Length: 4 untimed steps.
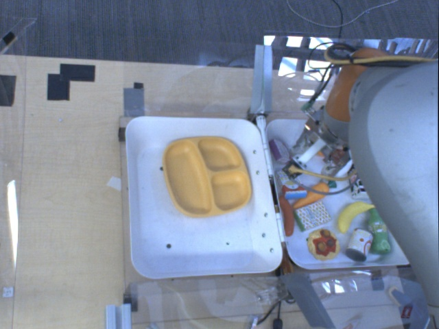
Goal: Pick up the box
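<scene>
Claw (310,152) sits low over the far part of the right bin (343,264), among the clutter there; whether it is wide or narrow I cannot tell from here. Above it the orange band (339,93) shows. The thick grey arm (398,156) comes in from the right, sloping down and leftward, and it covers the bin's right side.

What looks like the box (314,215), small, white and dotted, lies near the middle of that bin, nearer than the claw and apart from it. It is crowded: a red pepper (288,219) just to its left, a banana (353,214) to its right, a round pizza toy (323,244) just nearer.

Across the divide, the left bin (147,252) holds a yellow divided plate (206,175), with bare white floor around it.
</scene>
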Each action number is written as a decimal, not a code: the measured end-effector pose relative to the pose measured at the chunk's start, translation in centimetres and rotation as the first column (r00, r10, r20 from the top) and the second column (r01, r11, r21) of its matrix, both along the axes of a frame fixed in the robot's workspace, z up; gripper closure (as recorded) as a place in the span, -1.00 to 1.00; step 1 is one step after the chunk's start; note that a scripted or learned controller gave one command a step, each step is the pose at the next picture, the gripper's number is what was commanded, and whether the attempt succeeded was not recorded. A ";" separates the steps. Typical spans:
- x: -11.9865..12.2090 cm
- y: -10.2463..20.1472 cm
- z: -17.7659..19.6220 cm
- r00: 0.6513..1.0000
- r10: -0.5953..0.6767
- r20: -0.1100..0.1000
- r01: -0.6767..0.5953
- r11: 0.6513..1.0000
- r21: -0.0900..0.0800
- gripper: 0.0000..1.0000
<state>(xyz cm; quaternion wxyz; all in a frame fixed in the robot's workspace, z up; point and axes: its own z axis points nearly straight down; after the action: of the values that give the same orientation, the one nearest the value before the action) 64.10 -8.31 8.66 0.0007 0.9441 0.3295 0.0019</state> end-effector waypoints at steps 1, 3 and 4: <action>0.3 0.2 1.4 1.000 0.013 0.007 -0.013 1.000 -0.002 1.00; 0.5 7.9 18.7 0.998 -0.061 0.000 0.061 0.998 0.001 1.00; -3.2 1.8 9.8 0.945 -0.327 -0.006 0.327 0.945 0.000 1.00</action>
<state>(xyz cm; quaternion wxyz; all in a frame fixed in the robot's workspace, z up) 60.89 -6.50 18.41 -0.0006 0.9857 0.1685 -0.0008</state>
